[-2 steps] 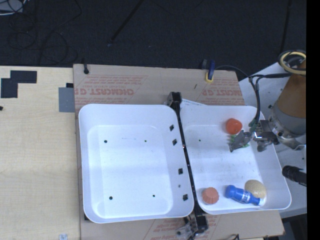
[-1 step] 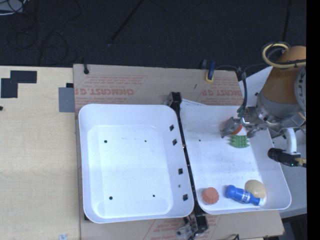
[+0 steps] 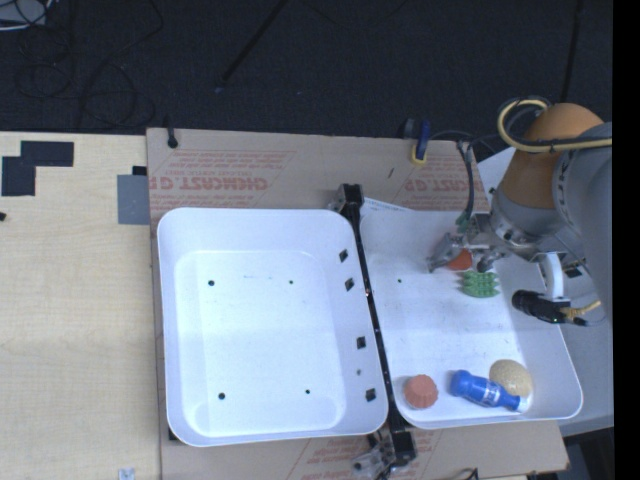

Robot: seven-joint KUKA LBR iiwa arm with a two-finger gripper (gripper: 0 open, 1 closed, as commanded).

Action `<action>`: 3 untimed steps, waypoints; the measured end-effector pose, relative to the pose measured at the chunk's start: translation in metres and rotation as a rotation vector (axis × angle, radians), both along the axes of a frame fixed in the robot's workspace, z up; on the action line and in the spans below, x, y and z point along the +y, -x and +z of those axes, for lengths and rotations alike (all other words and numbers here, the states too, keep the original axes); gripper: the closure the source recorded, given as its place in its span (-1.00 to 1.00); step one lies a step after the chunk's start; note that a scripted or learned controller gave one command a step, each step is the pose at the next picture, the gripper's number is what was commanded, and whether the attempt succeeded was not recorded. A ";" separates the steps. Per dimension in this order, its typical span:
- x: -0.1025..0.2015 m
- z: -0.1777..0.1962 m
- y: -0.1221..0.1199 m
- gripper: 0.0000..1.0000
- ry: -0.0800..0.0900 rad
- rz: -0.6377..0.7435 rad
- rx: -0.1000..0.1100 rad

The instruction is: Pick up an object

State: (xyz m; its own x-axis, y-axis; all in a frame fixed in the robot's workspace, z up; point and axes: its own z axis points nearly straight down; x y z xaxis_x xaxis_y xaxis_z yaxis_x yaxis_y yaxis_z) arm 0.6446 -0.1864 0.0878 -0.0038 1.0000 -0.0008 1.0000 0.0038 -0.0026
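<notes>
1. Claw sits low in the right bin, far side, spread wide around a small orange thing.
2. Grabbing step, I think.
3. Next it must squeeze, then lift.

Dim, slightly soft overhead light — white bins bright, background dark.

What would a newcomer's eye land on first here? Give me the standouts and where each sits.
The grey arm with its orange band reaches in from the right, its gripper low over an orange-red object beside a green toothed piece in the right bin. Along that bin's near edge lie a reddish ball, a blue bottle and a tan ball.
</notes>
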 end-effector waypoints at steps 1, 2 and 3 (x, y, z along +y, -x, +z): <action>0.000 0.014 0.001 1.00 0.000 0.001 0.001; 0.040 0.134 -0.001 1.00 0.000 0.000 -0.012; 0.099 0.108 0.056 1.00 -0.005 0.000 0.006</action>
